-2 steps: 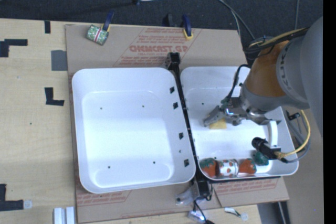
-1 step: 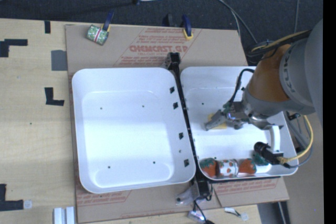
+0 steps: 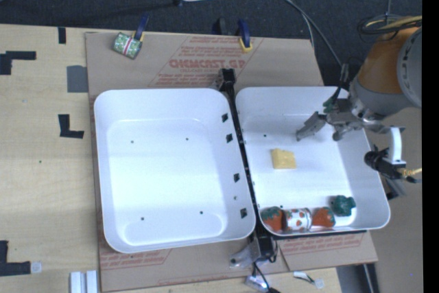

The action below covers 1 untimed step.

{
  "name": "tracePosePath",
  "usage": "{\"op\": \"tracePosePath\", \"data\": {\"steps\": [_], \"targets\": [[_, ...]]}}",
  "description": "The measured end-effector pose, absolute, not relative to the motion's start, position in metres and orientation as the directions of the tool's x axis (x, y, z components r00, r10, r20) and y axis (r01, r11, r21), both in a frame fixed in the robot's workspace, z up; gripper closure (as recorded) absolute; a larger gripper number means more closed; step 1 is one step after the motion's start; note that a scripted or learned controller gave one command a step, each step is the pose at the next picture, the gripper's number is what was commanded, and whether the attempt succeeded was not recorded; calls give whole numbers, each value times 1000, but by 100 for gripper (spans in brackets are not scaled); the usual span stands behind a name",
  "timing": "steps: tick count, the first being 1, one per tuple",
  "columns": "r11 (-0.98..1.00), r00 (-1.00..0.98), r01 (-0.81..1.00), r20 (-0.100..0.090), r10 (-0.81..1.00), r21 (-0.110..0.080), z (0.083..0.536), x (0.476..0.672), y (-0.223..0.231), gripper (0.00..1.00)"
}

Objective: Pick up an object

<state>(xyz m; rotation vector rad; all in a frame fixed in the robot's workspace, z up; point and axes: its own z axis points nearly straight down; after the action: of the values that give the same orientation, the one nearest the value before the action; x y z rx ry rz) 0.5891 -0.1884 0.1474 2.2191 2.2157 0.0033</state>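
Hovering over the right bin (image 3: 357,168), our gripper (image 3: 324,124) shows fingers spread apart, holding nothing. We see the yellow block (image 3: 283,158), pale and squarish, lying just beside and below them.

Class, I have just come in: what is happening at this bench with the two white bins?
A grey robot arm with an orange band reaches in from the right, its pincer over the right-hand shallow white bin. It grips nothing. A pale yellow block lies near the middle of that bin, and a row of small red, white and green items sits along its near edge.
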Motion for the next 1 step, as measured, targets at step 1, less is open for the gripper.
{"op": "tracePosePath", "data": {"steps": [1], "targets": [[4, -4, 1000, 0, 1000, -3, 82, 606, -139, 0]]}}
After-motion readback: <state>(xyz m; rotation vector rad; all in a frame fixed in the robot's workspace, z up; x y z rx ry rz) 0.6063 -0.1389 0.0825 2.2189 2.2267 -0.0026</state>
